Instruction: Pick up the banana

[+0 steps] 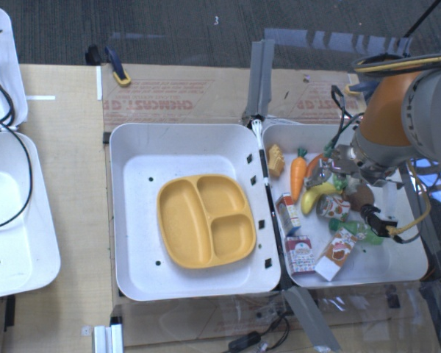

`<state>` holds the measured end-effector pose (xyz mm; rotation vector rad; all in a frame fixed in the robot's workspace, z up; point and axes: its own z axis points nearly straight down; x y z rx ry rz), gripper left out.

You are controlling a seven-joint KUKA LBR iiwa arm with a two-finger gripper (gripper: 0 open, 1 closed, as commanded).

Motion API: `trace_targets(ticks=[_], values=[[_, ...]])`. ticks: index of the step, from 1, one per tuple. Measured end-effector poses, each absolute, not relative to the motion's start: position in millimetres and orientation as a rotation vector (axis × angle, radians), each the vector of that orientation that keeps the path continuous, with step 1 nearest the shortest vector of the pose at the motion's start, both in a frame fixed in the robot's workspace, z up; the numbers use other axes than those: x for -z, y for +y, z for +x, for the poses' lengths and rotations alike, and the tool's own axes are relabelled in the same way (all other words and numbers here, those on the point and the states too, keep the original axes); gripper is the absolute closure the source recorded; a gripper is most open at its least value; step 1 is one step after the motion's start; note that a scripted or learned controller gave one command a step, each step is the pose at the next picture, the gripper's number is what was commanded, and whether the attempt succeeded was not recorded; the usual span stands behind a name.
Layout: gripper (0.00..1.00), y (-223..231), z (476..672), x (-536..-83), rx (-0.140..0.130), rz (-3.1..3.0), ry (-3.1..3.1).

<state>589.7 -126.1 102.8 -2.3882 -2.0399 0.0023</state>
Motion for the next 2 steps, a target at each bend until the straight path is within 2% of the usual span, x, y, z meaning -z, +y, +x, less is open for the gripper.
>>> trace_targets(ticks=[1, 2], values=[[1.0, -127.0, 589.6, -111.6, -0.003, -2.391, -2.036], [1.0, -84.5, 659.0, -192.1, -0.002, -2.535, -1.857]])
